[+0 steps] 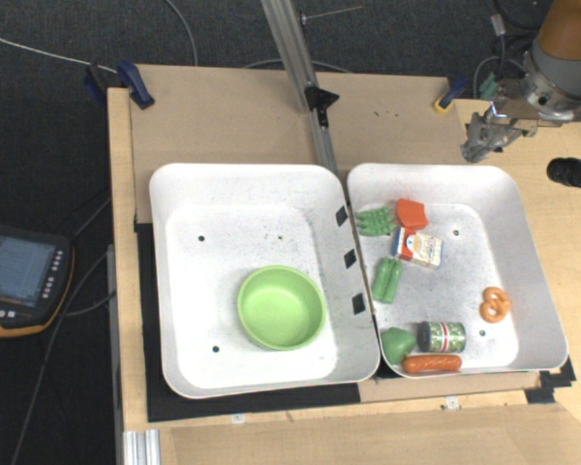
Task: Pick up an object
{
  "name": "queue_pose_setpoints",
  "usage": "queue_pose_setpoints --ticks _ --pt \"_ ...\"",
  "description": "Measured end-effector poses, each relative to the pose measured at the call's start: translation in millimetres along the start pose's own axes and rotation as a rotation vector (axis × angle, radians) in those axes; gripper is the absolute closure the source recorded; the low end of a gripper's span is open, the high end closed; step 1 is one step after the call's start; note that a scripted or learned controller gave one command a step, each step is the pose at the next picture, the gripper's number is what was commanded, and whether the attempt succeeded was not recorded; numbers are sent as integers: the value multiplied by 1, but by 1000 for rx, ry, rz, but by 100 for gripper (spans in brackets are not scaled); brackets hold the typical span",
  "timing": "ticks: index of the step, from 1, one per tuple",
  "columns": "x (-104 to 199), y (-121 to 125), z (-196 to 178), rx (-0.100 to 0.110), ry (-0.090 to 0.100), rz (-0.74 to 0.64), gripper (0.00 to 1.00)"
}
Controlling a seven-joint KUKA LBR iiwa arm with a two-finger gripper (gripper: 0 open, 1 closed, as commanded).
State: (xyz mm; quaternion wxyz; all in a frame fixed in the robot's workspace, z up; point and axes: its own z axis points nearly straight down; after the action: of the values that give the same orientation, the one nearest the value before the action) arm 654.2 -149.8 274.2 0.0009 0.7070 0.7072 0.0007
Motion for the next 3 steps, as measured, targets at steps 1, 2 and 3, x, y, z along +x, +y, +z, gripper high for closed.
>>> queue_pose_setpoints --ticks 1,2,3 --pt "49 -8 16 3 1 -4 100" --pt "103 -14 31 3 2 -4 100" --pt "157 -23 42 3 1 -5 100"
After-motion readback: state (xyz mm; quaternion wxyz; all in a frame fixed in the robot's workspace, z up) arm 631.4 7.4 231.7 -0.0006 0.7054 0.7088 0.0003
